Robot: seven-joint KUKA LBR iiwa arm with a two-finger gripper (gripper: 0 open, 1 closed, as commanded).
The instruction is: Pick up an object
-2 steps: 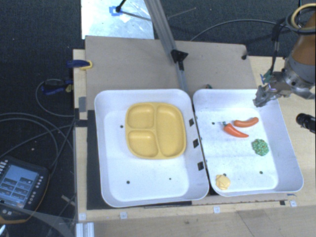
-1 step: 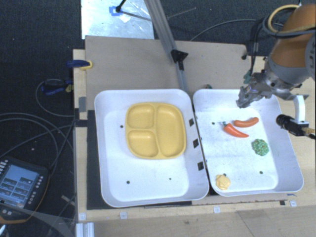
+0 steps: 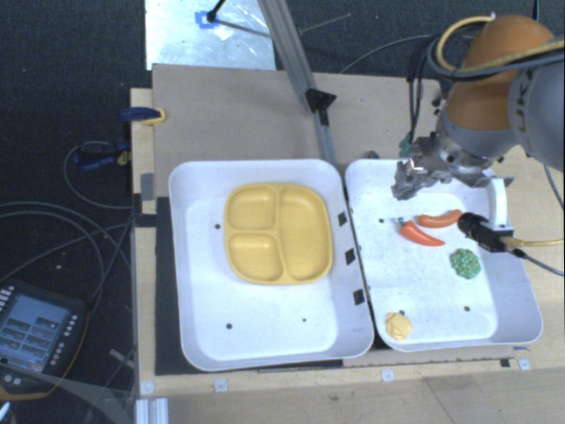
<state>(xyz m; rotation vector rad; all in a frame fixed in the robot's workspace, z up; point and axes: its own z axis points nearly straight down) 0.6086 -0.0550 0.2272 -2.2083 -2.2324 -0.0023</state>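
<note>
Nearest the camera, a small yellow toy (image 3: pixel 398 326) lay at about seven o'clock in the right white bin (image 3: pixel 521 318), with a green lumpy toy (image 3: pixel 465 262) near three o'clock and two orange pieces, a sausage-like one (image 3: pixel 439 219) touching a carrot-like one (image 3: pixel 421 232), at the centre. Grey metal, the gripper (image 3: pixel 411 180) hung over the eleven o'clock corner, clasping nothing, though whether it was spread or closed could not be told. A good pick would probably mean shifting toward five o'clock, over one orange piece, then straddling its narrow width; the left bin (image 3: pixel 199 325) held a yellow divided plate (image 3: pixel 277 233).
</note>
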